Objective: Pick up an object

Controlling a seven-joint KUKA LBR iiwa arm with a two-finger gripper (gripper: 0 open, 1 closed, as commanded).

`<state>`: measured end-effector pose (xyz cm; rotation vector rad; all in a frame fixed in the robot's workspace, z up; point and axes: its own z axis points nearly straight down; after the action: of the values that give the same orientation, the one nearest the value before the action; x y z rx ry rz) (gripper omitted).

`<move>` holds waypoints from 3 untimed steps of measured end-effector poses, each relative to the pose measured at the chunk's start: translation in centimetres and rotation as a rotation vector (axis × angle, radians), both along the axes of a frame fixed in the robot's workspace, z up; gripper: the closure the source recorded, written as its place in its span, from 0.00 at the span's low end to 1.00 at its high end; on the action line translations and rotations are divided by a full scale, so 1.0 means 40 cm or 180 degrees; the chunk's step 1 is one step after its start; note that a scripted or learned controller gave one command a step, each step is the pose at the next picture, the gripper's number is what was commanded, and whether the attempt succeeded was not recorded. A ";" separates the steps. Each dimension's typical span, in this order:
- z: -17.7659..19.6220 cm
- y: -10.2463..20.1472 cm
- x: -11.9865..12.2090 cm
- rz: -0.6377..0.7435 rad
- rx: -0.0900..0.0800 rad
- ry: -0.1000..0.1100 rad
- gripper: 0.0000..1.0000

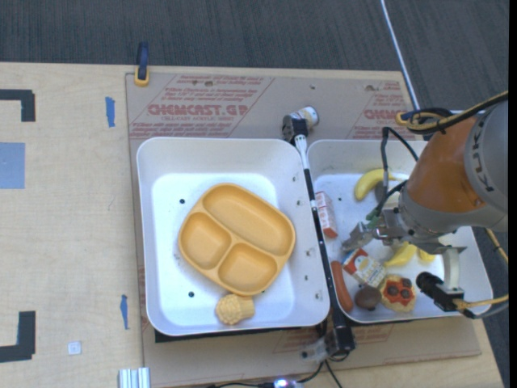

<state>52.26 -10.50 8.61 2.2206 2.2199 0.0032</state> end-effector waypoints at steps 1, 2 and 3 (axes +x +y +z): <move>0.027 0.000 0.004 -0.0001 -0.0004 -0.0017 1.00; 0.027 0.000 0.004 -0.0001 -0.0004 -0.0016 0.00; 0.000 0.015 -0.009 -0.0001 -0.0002 0.0000 0.00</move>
<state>51.90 -9.88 8.60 2.2206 2.2192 0.0026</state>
